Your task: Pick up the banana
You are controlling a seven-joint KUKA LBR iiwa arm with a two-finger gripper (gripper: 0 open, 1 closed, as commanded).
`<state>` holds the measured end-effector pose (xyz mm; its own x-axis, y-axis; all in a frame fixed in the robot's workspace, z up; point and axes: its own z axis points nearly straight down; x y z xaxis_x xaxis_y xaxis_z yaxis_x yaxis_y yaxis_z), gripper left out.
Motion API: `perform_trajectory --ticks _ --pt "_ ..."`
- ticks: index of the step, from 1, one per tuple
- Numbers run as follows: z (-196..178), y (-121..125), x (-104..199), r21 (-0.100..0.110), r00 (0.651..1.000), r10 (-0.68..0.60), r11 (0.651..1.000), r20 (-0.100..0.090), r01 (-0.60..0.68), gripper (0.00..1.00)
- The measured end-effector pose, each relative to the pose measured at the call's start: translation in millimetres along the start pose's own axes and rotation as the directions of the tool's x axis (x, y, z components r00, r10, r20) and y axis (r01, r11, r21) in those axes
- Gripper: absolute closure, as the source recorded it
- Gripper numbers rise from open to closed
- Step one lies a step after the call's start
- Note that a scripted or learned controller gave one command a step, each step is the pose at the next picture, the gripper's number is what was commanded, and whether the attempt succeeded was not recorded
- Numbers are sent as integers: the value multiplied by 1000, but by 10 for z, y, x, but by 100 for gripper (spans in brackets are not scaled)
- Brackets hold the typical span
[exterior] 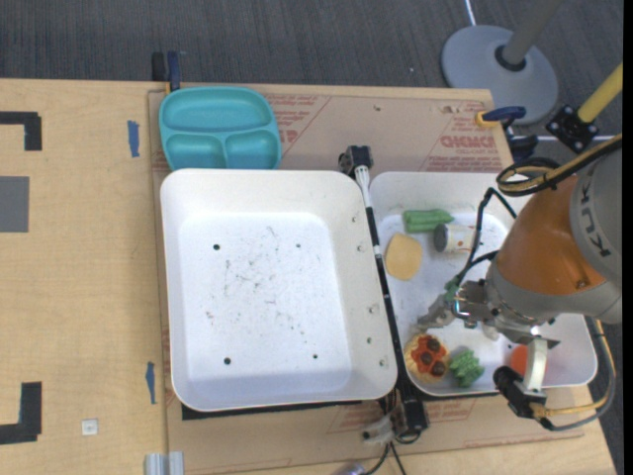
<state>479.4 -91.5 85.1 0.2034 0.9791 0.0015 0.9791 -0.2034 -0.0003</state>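
Camera view: past the left bin, in the right bin, I see a pale yellow disc, a green piece and toy broccoli. I cannot tell where the banana lies; my arm may cover it. My gripper hangs low, wide or narrow I cannot tell. I'd lift clear and find the banana first.

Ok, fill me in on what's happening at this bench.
A grey arm with an orange band reaches from the right over the right-hand shallow white bin, its two-finger gripper low among toy foods: a green vegetable piece, a pale round disc, a small pizza-like piece and a green broccoli-like piece. Nothing can be seen between its fingers. The left-hand white bin sits beside it, with a turquoise divided tray behind.
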Motion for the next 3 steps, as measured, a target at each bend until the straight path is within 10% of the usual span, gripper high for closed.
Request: perform_trajectory --ticks 1,3 --pt "-994 580 989 0 822 569 822 2 -569 0" --pt "-388 -70 1667 -6 949 315 949 8 -315 0"
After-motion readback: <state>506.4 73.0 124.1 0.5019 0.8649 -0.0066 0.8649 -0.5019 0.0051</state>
